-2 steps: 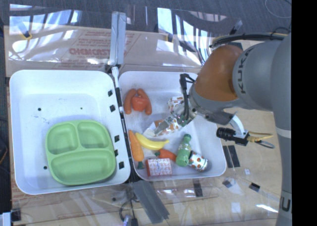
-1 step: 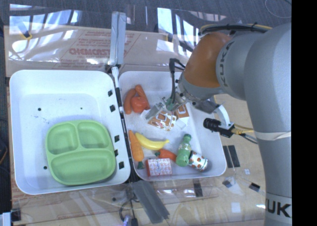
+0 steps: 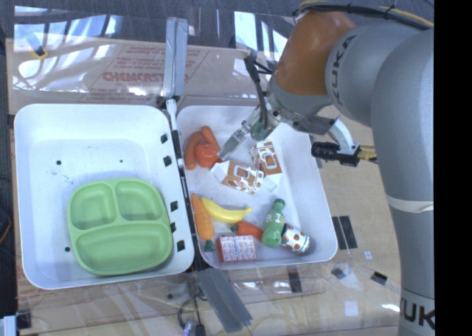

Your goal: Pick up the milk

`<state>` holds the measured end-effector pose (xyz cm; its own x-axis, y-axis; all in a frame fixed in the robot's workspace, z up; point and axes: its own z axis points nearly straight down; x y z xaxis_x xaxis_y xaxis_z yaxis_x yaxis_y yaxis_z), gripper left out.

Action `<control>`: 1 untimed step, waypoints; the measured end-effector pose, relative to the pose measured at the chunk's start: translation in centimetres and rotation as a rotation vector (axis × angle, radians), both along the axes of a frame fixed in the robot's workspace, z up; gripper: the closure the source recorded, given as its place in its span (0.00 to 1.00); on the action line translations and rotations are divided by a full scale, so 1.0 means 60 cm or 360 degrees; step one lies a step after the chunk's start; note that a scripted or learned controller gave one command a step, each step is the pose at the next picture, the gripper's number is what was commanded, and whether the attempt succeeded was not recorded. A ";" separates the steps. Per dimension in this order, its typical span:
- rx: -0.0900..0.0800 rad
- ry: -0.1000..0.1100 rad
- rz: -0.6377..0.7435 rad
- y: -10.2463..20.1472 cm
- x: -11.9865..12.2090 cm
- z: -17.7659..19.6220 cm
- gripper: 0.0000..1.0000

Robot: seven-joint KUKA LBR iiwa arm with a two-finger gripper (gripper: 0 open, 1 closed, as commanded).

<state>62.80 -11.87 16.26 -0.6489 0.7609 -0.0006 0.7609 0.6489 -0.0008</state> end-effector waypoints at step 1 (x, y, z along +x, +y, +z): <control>0.0002 0.0002 0.0159 -0.046 -0.096 -0.121 0.00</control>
<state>57.05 -14.65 9.00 -0.7217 0.6922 0.0012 0.6922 0.7217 -0.0010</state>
